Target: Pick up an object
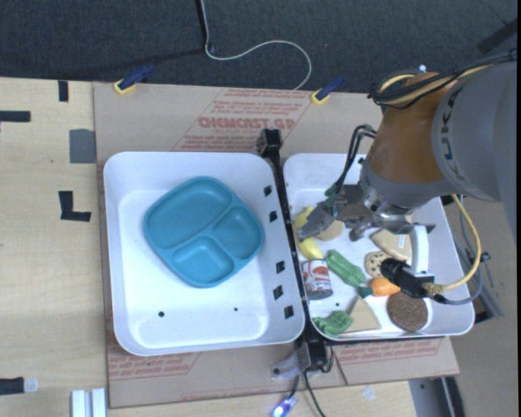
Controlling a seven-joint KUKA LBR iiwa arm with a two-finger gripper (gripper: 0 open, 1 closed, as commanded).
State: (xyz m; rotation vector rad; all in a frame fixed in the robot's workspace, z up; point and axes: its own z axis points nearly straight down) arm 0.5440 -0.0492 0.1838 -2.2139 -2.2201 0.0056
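The grey arm with its orange band reaches from the right down into the right bin (pixel 443 324). Its gripper (pixel 323 220) sits low at the bin's left side; how wide it stands cannot be told. Just below it lie a yellow piece (pixel 310 248), a small can (pixel 318 279) and a green pickle-like piece (pixel 346 268).

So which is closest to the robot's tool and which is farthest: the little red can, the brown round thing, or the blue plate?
From the tool, in the right bin:
1. The little red can, just below it in the same bin, by the divider.
2. The brown round thing, farther off in that bin's lower right corner.
3. The blue plate, over in the left bin.
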